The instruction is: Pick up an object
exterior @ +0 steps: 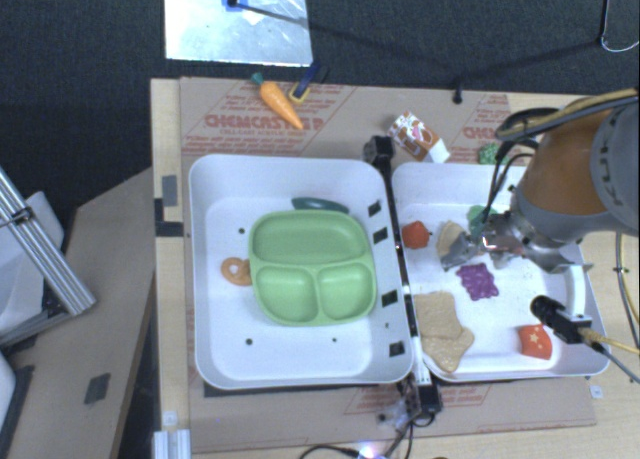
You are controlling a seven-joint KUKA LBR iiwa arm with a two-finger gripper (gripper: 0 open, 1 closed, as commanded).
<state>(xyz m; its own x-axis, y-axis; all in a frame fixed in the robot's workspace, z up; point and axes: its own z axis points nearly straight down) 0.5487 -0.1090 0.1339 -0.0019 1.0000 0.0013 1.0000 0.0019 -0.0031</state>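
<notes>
Grey arm reaches in from the right and hangs low over the right bin (560, 362), gripper (462, 247) at that bin's left-middle. Whether the tool is open or closed cannot be told; no object is visibly held.

Candidate objects in the right bin: a red-orange piece (416, 235) just left of the gripper, a purple piece (479, 281) just on its near side, a tan flat piece (441, 328) by the near-left corner, a red block (535, 341) near the near-right corner. The gripper's low position among the first two suggests, as a judgement, that one of these is the target.

Left bin (215, 347) holds a green divided plate (312, 267) at its middle, with a small orange ring (236, 271) just left of it, well apart from the arm.

Outside the bins, on the far side of the bench: an orange carrot (279, 103) and a small red-and-white carton (417, 137).

Risk, judged: crowded items near the tool could be nudged rather than caught.
</notes>
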